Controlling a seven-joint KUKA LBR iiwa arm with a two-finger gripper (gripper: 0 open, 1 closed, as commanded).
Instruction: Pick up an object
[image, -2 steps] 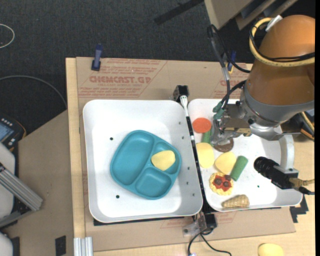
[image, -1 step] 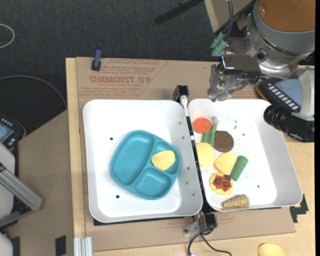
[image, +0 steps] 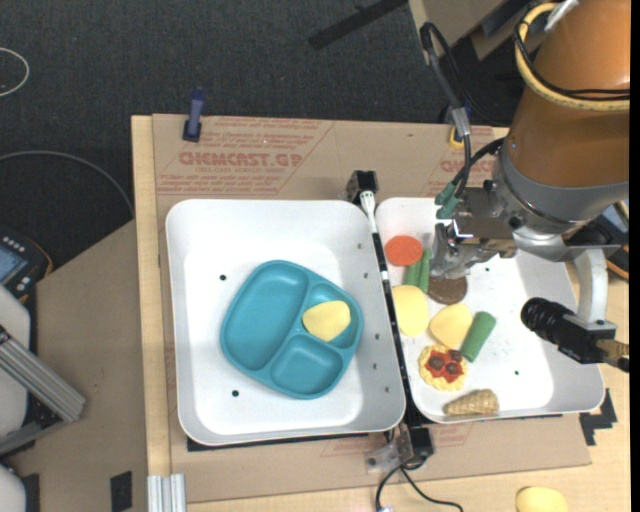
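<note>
Brown round object (image: 448, 291) half hidden under the claw (image: 452, 268); yellow object (image: 540, 498) cut by bottom edge.

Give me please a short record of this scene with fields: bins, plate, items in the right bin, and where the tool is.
left bin: holds a blue divided plate
plate content: one yellow piece in a compartment on the side nearest the right bin
right bin: orange disc, green stick, brown round item, two yellow pieces, green cylinder, small pizza, cone
tool: low over the right bin, at the brown round item
tool fingers: cannot tell
</note>
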